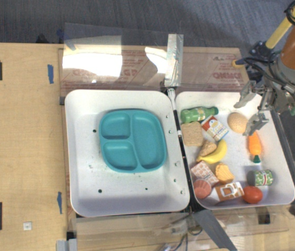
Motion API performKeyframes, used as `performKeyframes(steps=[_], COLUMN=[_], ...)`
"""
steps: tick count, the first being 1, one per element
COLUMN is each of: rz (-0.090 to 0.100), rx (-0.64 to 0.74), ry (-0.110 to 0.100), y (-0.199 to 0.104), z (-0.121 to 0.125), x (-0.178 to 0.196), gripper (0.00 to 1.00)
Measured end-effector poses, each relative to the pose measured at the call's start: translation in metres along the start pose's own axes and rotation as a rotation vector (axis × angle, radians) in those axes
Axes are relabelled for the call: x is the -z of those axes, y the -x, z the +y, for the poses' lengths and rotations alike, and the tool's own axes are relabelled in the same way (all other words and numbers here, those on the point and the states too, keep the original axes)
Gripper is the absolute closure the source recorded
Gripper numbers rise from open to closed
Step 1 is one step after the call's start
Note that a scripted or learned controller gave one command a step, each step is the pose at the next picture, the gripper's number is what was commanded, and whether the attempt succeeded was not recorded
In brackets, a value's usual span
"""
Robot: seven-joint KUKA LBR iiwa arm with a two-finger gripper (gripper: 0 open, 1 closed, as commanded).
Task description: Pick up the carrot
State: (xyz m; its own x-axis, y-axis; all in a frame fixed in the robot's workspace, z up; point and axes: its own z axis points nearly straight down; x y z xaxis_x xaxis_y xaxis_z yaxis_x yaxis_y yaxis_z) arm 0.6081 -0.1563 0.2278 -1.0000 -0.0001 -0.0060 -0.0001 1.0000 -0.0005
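— Nearest us, at the right bin's (288,192) six o'clock edge, sit a glossy red tomato (252,194) and a small carton (229,191).

— And the carrot (254,144)?

— Three o'clock side, a smooth orange taper. The gripper (253,107) hangs just above its top, fingers spread, holding nothing.

— Risks?

— I'd guess hard slick plastic squirts out sideways, or a finger clips the round bun (237,122) beside it.
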Motion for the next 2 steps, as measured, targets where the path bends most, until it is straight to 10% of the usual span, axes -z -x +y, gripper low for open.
performKeyframes(steps=[1,2], rz=[-0.005,-0.004], rx=[0.116,0.045], ry=[-0.003,-0.001], y=[-0.003,-0.025], z=[-0.060,-0.029], x=[-0.134,-0.139], gripper=[0.00,0.00])
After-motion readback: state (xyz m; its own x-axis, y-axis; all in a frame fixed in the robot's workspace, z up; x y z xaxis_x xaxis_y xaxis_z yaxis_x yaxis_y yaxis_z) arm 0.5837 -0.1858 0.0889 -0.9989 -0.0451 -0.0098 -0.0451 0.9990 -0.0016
